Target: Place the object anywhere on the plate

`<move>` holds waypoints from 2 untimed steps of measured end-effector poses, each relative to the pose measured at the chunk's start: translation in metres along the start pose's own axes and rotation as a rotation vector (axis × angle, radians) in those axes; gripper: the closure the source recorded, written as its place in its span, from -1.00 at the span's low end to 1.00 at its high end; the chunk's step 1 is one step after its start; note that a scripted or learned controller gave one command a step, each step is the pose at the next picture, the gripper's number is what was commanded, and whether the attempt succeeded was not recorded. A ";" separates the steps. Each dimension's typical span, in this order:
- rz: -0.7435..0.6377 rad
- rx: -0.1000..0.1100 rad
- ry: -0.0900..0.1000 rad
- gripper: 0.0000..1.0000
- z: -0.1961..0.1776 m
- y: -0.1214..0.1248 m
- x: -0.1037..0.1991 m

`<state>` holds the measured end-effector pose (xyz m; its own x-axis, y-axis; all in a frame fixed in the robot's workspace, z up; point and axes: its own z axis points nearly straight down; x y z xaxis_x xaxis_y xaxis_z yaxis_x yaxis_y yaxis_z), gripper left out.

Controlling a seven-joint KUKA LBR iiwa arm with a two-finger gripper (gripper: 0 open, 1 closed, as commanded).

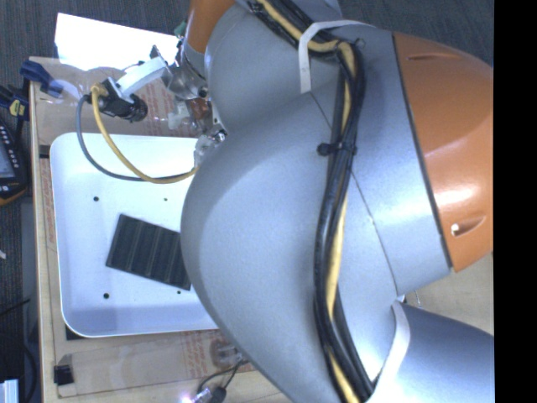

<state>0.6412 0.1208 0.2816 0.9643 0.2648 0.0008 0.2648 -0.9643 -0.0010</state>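
- The grey arm [336,225] takes up most of the view, reaching in from the right and covering the right part of the bench
- An orange shell [449,141] sits on the arm's right side, and a second orange part [210,7] shows at the top, above the wrist
- A bundle of black and yellow cables [336,191] runs down the arm's body, held by white ties [306,53]
- The gripper [197,120] is seen near the top left of the arm, just above the far rim of the white bin; its parts are small and cluttered, so whether it is apart or together cannot be told, and nothing can be seen clamped in it
- A yellow cable [117,154] loops from the wrist area out over the upper part of the bin and back toward the arm
- The white bin [75,225] lies at the left, with its right part hidden under the arm
- A dark ribbed rectangular piece [147,250] lies flat on the bin's floor, tilted a little, with its right end touching the arm's outline in the view; it is well apart from the gripper
- Whether this dark piece is the plate or the object cannot be told
- A white sheet [109,44] lies beyond the bin at the top left
- The wooden bench edge [134,363] shows below the bin
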 end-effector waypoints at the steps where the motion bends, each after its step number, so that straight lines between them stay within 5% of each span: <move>1: -0.219 0.002 0.000 1.00 -0.145 0.002 -0.071; 2: 0.062 -0.002 -0.004 1.00 -0.014 -0.071 -0.152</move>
<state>0.4761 0.1495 0.2958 0.9789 0.2042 -0.0030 0.2042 -0.9789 0.0007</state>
